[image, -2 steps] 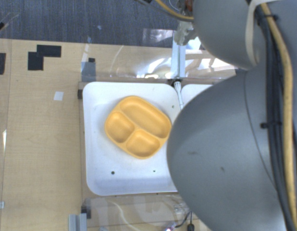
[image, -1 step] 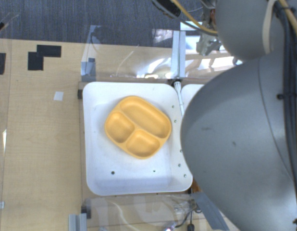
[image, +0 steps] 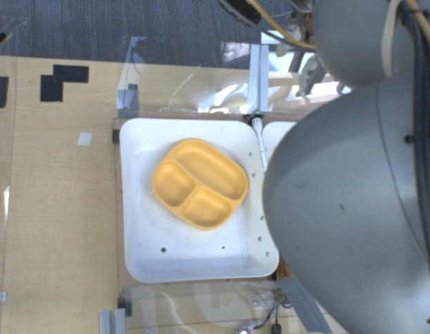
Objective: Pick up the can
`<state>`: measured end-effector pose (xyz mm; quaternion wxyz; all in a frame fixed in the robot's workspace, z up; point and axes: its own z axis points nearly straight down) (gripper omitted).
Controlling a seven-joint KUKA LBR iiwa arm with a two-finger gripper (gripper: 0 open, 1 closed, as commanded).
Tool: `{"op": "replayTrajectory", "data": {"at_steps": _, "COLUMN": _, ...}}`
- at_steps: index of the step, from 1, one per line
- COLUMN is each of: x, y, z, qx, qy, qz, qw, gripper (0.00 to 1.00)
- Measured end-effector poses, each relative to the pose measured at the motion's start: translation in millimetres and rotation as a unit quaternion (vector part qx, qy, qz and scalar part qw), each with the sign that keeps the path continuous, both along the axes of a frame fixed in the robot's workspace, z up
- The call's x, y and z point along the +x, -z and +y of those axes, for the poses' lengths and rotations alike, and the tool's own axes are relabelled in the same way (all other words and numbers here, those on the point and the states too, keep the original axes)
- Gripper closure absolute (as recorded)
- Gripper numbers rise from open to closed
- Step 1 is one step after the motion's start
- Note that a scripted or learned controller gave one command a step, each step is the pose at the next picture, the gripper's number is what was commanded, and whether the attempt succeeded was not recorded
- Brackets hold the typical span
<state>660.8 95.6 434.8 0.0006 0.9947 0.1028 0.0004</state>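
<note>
The grey arm (image: 354,200) bulks over the right side of the view and covers nearly all of the right bin (image: 274,134). Whatever lies in that bin is hidden under the arm. A yellow plate with three compartments (image: 200,183) lies in the middle of the left bin (image: 145,256).
Clear plastic walls and a metal post (image: 257,82) stand behind the two bins. The wooden bench (image: 55,200) stretches to the left, with black markers (image: 62,81) near its far edge. Cables (image: 260,16) hang at the top by the arm.
</note>
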Motion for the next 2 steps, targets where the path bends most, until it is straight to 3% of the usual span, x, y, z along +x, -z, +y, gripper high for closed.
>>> {"op": "replayTrajectory", "data": {"at_steps": 1, "x": 0.4, "y": -10.7, "z": 1.3, "qx": -0.0009, "qy": -0.004, "qz": -0.001, "qw": 1.0000, "gripper": 1.00}}
{"op": "replayTrajectory", "data": {"at_steps": 2, "x": 0.3, "y": -11.2, "z": 1.3, "qx": -0.0005, "qy": -0.004, "qz": -0.001, "qw": 1.0000, "gripper": 0.00}}
